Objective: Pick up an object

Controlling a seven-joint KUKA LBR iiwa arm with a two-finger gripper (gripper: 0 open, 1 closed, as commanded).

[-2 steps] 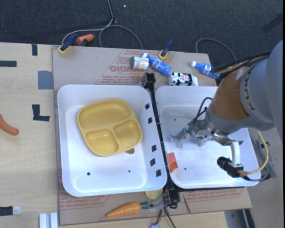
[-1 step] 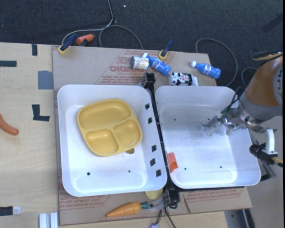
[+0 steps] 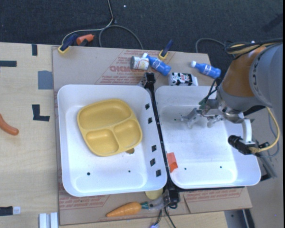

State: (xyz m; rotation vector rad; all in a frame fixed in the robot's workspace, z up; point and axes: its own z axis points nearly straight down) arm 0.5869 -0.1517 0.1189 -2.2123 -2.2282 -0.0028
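Note:
A yellow divided plate lies in the left bin, slightly tilted, with a small dark item peeking out from under its lower right edge. My gripper hangs low over the upper part of the right bin. Its two grey fingers are spread apart and open, with only white bin floor between them. The grey arm with its orange band comes in from the right.
Outside the bins lie a carrot at the front, a sausage far left, and blue bottles, a white bottle and a small black-and-white box behind. An orange tag sits by the divider.

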